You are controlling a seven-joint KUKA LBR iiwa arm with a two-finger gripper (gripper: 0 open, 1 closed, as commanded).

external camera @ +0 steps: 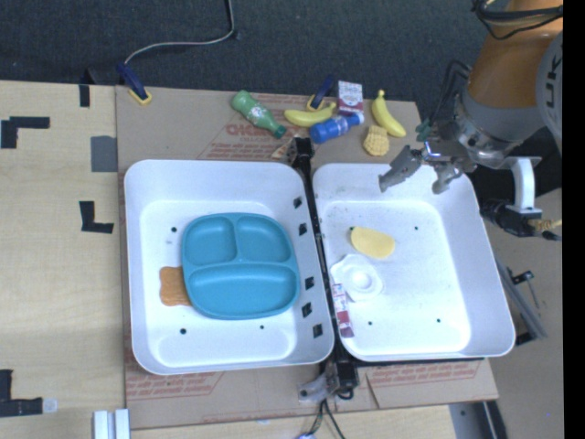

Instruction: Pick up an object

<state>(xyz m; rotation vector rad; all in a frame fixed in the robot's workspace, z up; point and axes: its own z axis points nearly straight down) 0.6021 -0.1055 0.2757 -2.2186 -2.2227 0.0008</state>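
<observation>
Lay in the right bin [475, 273], centre-right of the frame: a yellow piece [372, 242] beside a white cup [356, 280]. Hung over the bin's upper edge: the end effector [420, 177], spread wide, grasping nothing. Best lowered straight over the yellow piece, clear of the cup.

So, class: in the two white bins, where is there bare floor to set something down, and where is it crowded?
Right bin: bare floor right of the yellow piece and white cup, out to the far wall, below the gripper. Left bin: narrow strips around the blue tray. Crowded: the tray's left edge by the orange piece, and behind the bins.
</observation>
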